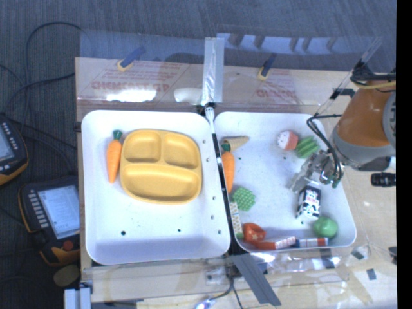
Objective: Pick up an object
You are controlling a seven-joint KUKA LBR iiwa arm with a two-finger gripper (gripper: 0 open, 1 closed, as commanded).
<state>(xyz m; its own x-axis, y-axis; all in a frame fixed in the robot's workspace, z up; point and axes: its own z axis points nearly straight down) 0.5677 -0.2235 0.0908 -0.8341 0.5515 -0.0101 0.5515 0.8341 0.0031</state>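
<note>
Nearest my viewpoint, along the front wall of the right bin, I see a red-and-white marker lying flat, with a red toy at its left end and a green ball just beyond its right end. Just behind the ball, a black-and-white cow figure stands directly below the end effector, which hangs over the right half of this bin at the end of the grey arm with its orange band. I cannot tell whether its fingers are spread or pressed together, and I see nothing between them. Behind the end effector, a green leafy toy and a red-and-white toy lie close together. Against the left wall of the right bin lies a carrot, with a cone-shaped piece at its far end and a green textured toy near its front end. In the left bin, a yellow divided plate sits centrally, with a second carrot just beside its left edge. Both bins rest side by side on the tabletop.
</note>
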